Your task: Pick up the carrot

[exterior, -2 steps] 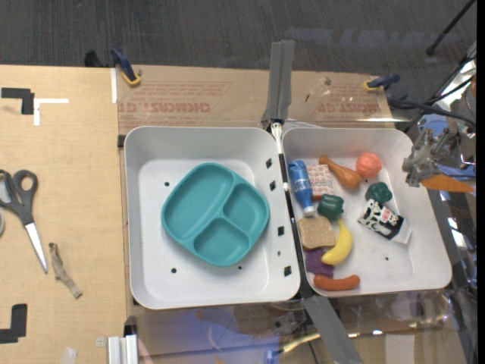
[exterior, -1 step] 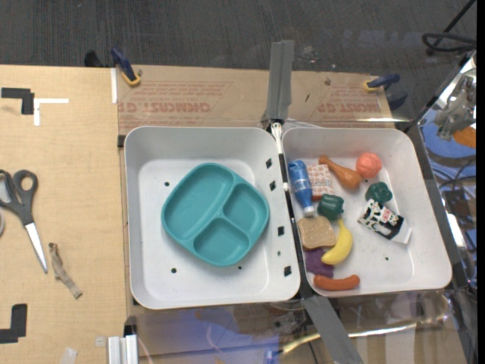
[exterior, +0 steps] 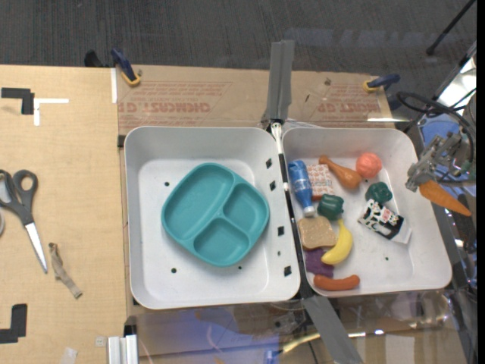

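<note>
The carrot (exterior: 342, 173) is an orange tapered piece lying flat in the back of the right bin (exterior: 424, 268). Its thin end points to the back left. A pink-orange ball (exterior: 368, 164) sits just to its right and a small printed packet (exterior: 319, 177) just to its left. My gripper (exterior: 424, 171) hangs over the right bin's right rim, about a hand's width to the right of the carrot and not touching it. Just behind the gripper, the arm's orange band (exterior: 447, 197) is in view.
The right bin also holds a blue bottle (exterior: 300, 184), green pieces (exterior: 330, 205), a black-and-white carton (exterior: 381, 219), a slice of bread (exterior: 317, 233), a banana (exterior: 340, 247), a purple piece and a sausage (exterior: 336, 282). The left bin holds a teal divided plate (exterior: 216, 214). Scissors (exterior: 24, 207) lie far left.
</note>
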Robot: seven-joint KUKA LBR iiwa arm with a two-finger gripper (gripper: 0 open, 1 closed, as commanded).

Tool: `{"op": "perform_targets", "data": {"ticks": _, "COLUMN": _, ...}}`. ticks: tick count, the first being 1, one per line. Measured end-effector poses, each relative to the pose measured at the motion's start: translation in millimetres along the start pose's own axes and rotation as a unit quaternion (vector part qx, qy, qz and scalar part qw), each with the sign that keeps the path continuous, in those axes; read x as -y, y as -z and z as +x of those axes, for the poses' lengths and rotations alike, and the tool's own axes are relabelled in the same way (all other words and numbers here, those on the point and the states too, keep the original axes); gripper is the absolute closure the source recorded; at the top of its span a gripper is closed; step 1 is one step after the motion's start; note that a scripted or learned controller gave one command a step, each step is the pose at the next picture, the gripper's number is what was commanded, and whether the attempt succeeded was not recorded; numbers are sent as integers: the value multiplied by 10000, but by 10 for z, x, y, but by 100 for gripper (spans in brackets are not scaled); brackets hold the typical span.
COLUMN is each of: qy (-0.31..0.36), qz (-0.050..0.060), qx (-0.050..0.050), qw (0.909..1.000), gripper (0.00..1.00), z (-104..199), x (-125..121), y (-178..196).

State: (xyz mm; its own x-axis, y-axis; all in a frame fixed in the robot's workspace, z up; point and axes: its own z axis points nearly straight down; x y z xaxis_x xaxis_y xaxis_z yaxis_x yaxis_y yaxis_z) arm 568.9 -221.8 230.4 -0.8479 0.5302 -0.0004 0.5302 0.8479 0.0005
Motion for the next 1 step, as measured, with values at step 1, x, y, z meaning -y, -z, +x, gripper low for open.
{"op": "perform_targets", "data": {"ticks": 1, "qy": -642, "qz": 0, "qx": 7, "qw": 9979, "gripper": 100, "z": -96, "x": -225, "y": -464}}
